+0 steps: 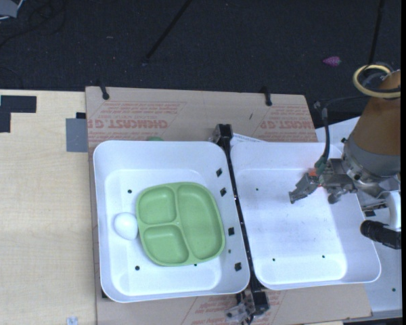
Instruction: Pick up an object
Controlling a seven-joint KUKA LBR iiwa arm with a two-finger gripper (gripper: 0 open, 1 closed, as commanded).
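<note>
The landmark here is the black divider strip that runs between the two shallow white plastic bins. To its left lies the left white bin, and in that bin rests a pale green plastic plate with three compartments, its right edge near the divider. A small white egg-shaped object sits touching the plate's far-left edge, on the side away from the divider. The plate lies flat on the bin floor (its two smaller compartments toward the back, the larger one toward the front, as far as can be told).

To the right of the divider is the right white bin. The grey arm with its orange band reaches in over that bin's right rim, and the two-finger gripper hangs over the bin's back half, well apart from the divider and pointing toward it. Its dark fingers show as a splayed pair of tips, but the view is too small and blurred to tell how far apart they stand; nothing is seen between them.

Both bins sit on a brown cardboard sheet with red printed lettering.
</note>
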